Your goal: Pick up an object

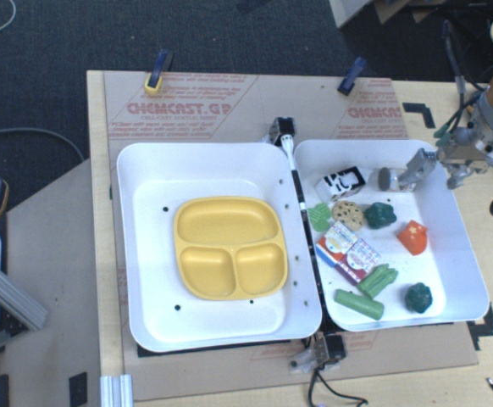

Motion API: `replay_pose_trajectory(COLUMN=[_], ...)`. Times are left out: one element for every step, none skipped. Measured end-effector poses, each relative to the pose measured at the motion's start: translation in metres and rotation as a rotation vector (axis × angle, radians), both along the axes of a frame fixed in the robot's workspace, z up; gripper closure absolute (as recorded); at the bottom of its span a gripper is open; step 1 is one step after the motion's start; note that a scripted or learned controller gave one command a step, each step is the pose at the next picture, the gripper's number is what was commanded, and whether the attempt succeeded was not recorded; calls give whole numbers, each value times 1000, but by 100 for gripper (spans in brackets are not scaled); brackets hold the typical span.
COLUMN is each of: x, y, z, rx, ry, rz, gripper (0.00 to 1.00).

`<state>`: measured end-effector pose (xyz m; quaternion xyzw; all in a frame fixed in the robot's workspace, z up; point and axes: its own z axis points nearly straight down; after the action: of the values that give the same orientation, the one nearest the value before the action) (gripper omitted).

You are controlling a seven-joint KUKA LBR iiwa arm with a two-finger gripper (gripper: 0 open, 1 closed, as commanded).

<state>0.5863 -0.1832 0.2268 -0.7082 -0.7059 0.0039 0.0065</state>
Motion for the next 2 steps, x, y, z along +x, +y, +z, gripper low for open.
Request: replay_pose_trajectory(x=[3, -8], y=[0, 4], z=[7, -44], rx=[-3, -1], ry=[-13, -7], rz=[3, 3], gripper=[0, 0])
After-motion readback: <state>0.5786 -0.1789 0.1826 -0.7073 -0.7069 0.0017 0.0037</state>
